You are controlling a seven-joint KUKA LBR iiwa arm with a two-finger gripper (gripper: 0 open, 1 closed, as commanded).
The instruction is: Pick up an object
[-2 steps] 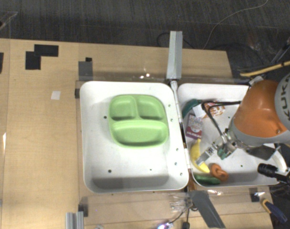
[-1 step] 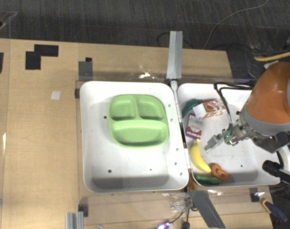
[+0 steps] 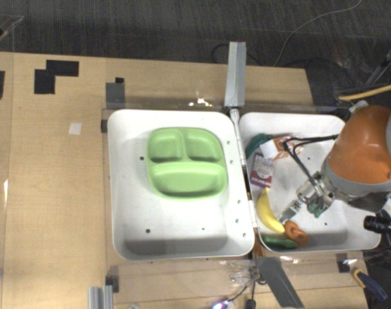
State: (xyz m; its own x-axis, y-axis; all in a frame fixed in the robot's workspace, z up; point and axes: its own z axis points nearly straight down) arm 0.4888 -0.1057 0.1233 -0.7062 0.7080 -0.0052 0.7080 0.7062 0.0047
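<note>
In the right bin several small things lie along the left wall: a yellow banana, an orange piece and a dark green item at the front, a small bottle with a purple label, and a dark green thing at the back. My gripper hangs low in this bin, just right of the banana and above the orange piece. I see nothing between its fingers.
The left bin holds a green divided plate. A metal post stands at the back between the bins. The orange band and grey arm cover the right bin's right side. Black cables run over that bin.
</note>
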